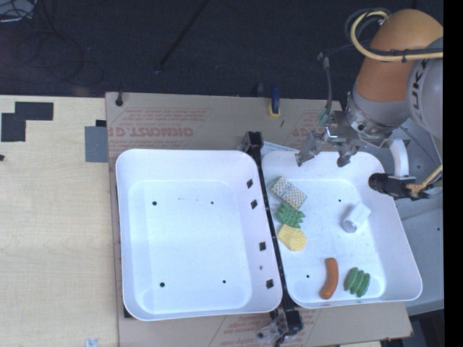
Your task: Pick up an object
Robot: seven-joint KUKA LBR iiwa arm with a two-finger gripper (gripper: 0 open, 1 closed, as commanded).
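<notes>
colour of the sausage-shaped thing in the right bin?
Orange sausage, clear in the camera view.

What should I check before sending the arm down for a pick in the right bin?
1. Gripper carrying nothing: ok, jaws are spread with nothing between them.
2. Gripper over the right bin: ok, it hangs above the bin's far rim.
3. Objects to pick: ok, checkered block, pineapple toy, white cylinder, sausage and green pod lie in the bin.
4. Isolated target: ok, the white cylinder lies apart from the others.
5. Crowded items: not ok, block and pineapple toy touch near the left wall.
6. Gripper height above the bin: cannot tell.
</notes>
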